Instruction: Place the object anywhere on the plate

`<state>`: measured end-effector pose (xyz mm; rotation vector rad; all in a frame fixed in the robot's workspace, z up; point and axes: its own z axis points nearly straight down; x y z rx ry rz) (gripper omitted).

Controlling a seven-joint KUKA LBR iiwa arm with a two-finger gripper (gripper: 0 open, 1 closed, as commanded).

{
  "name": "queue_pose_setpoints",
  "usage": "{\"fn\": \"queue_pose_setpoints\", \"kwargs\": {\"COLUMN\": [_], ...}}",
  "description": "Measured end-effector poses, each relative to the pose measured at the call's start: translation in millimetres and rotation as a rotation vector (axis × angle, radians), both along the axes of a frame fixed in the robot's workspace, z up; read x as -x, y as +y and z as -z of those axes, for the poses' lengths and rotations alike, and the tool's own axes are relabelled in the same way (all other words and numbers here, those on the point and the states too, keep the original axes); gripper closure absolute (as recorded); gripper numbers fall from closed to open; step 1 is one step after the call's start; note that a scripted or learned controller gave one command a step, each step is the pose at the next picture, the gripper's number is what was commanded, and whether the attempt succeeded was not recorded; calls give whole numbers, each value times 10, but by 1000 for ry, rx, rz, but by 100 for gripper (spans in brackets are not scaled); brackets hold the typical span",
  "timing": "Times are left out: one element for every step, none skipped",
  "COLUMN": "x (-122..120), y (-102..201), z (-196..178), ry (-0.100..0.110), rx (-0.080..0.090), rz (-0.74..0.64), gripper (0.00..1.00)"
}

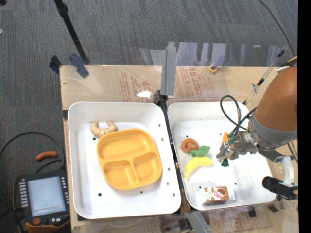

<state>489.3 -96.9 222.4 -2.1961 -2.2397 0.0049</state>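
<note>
On the brown surface two shallow white bins sit side by side, touching along a grey divider. Within the left white bin lies a yellow-orange plastic plate with three compartments, set at a slight angle near the bin's middle. A tan croissant-shaped toy rests just beside the plate's upper left rim, on the bin floor and not on the plate. Within the right white bin four items are noted. An orange-brown ring-shaped pretzel toy lies at the left side, touching a small green leafy toy just below and to its right. A yellow toy banana lies just below the green piece, tilted up toward the right. A small white and brown carton lies flat near the bin's front wall, well apart from the rest. The grey arm with orange band enters from the right, and its tool hangs over the middle of the right bin, near the banana's right tip and apart from it. Nothing can be seen between its fingers; whether they are wide or narrow cannot be told, as the wrist body and cables cover them. A grey handheld control pendant with a screen lies on the floor at lower left.
</note>
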Motion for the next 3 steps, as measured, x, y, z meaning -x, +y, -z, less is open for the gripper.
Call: {"fn": "queue_pose_setpoints", "kwargs": {"x": [-147,-320,-321], "y": [711,1443,1441], "z": [199,390,389], "ry": [4,3,2], "rx": [1,1,1], "rz": [-12,-141,-140], "gripper": [100,100,0]}}
